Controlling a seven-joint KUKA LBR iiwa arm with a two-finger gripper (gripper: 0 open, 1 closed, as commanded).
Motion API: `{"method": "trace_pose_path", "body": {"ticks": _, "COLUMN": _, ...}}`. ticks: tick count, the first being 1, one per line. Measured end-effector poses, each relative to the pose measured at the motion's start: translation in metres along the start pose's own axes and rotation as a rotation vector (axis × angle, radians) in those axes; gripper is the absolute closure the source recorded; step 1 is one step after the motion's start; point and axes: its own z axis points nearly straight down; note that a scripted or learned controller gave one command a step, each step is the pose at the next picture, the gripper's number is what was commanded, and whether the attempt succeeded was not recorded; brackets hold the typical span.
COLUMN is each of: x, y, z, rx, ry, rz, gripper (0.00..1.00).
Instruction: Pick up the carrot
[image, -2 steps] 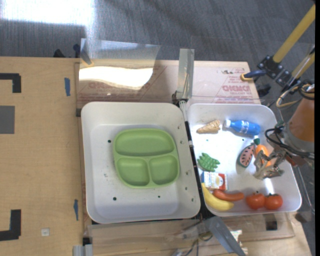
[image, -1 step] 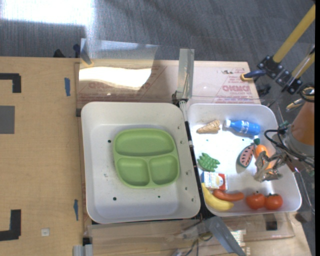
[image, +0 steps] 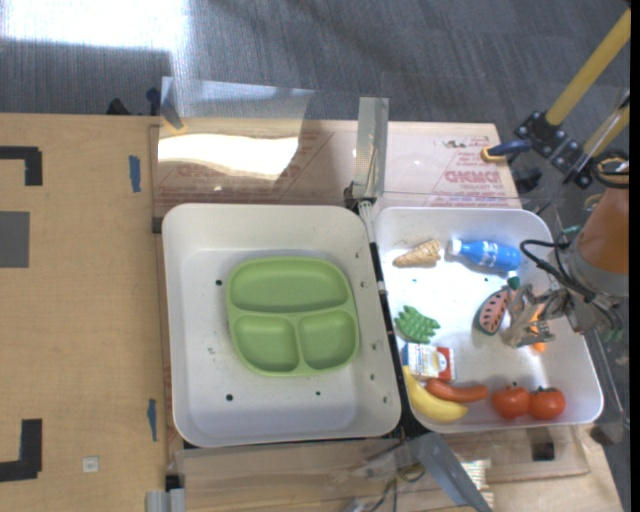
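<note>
Bins of shallow white plastic sit side by side on the bench. The left white bin (image: 190, 300) holds a light green divided plate with three compartments (image: 293, 312), lying flat near its middle. The right white bin (image: 580, 385) holds the toy food.

The grey arm with its orange band reaches in from the right, and the metal two-finger gripper (image: 528, 325) is low over the right part of that bin, just beside a red watermelon slice with a green rind (image: 489, 312) on its left. The small orange carrot (image: 540, 346) is mostly hidden. Only orange patches show at and just below the gripper's tip, between the watermelon slice and the bin's right wall. Whether the gripper is open or closed, and whether it has the carrot, cannot be told from this angle.

Towards the back of the right bin lie a tan cone-shaped pastry (image: 418, 254) and, near it, a blue bottle with a white cap (image: 487, 254). Near the bin's left wall are a green leafy vegetable (image: 416, 323) and a small white and red carton (image: 428, 358). Along the front lie a yellow banana (image: 432, 397) and a red sausage-shaped piece (image: 457, 390), touching each other. Two red tomatoes (image: 528, 402) sit side by side to their right.
</note>
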Motion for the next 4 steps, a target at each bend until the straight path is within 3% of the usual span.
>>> {"method": "trace_pose_path", "body": {"ticks": 1, "x": -0.035, "y": -0.004, "z": 0.001, "rx": 0.000, "ry": 0.000, "rz": 0.260, "gripper": 0.00}}
{"method": "trace_pose_path", "body": {"ticks": 2, "x": 0.011, "y": 0.044, "z": -0.001, "rx": -0.002, "ry": 0.000, "rz": -0.054, "gripper": 0.00}}
{"method": "trace_pose_path", "body": {"ticks": 3, "x": 0.008, "y": 0.045, "z": -0.013, "rx": 0.000, "ry": -0.008, "rz": -0.055, "gripper": 1.00}}
{"method": "trace_pose_path", "body": {"ticks": 4, "x": 0.029, "y": 0.074, "z": -0.063, "rx": -0.004, "ry": 0.001, "rz": -0.154, "gripper": 1.00}}
